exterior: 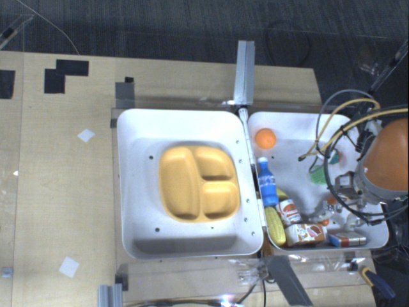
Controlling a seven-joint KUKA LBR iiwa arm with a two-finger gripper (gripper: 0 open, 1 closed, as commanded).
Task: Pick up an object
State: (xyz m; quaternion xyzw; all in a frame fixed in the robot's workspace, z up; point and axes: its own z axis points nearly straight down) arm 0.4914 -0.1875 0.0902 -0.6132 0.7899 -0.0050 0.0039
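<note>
The right bin (287, 123) holds the loose objects. An orange ball (264, 138) lies near its far left corner. Along the left wall are a blue bottle (266, 183) and, below it, a yellow corn cob (275, 226). Beside the corn lie a red-and-white can (289, 211) and an orange-and-white packet (307, 234). A small tube (348, 240) rests at the near right. A green item (318, 174) shows partly behind cables. My gripper (342, 196) hangs low over the bin's right half, under the orange wrist band (390, 158), close to the green item and above the packet.
The left bin (134, 190) contains a yellow divided tray (198, 183). A metal post (244, 75) stands at the far end of the wall between the bins. Looping yellow and black cables (332, 139) hang over the right bin's far right.
</note>
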